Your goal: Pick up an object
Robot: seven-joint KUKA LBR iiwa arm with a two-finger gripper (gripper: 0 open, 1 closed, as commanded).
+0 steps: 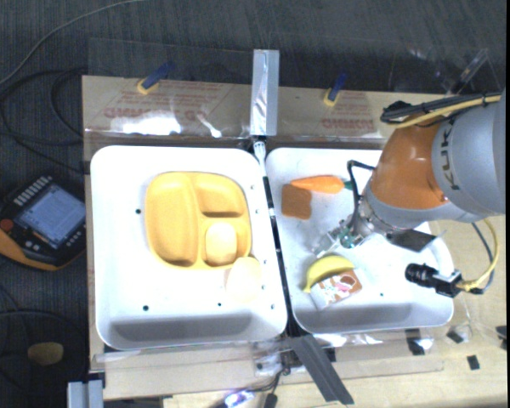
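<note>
Starting nearest the camera with a small red-and-white printed packet (337, 289), lying against the near side of the banana (330, 269) and touching it. Finding the banana itself curving yellow on the floor of the white bin (370, 320) on the arm's side, not yet lifted. Coming just beyond the banana to the gripper (350, 235), hanging low over the bin floor, close to the banana yet apart from it, beside a small crumpled scrap (325, 245) too small to identify. Being unable to tell whether the gripper is released or clenched. Following the grey arm (425, 177) with its orange band away from the banana towards the view's right. Moving farther beyond the banana, slightly to the view's left of it, to an orange-brown block (296, 202), with a carrot (317, 184) lying just behind that block. Looking well to the view's left of the banana at a yellow divided tray (177, 219) sitting in the other white bin (119, 253), holding a pale rounded piece (221, 243) in its near compartment, with a pale disc (245, 274) resting just outside the tray's near corner, on the side towards the banana.
</note>
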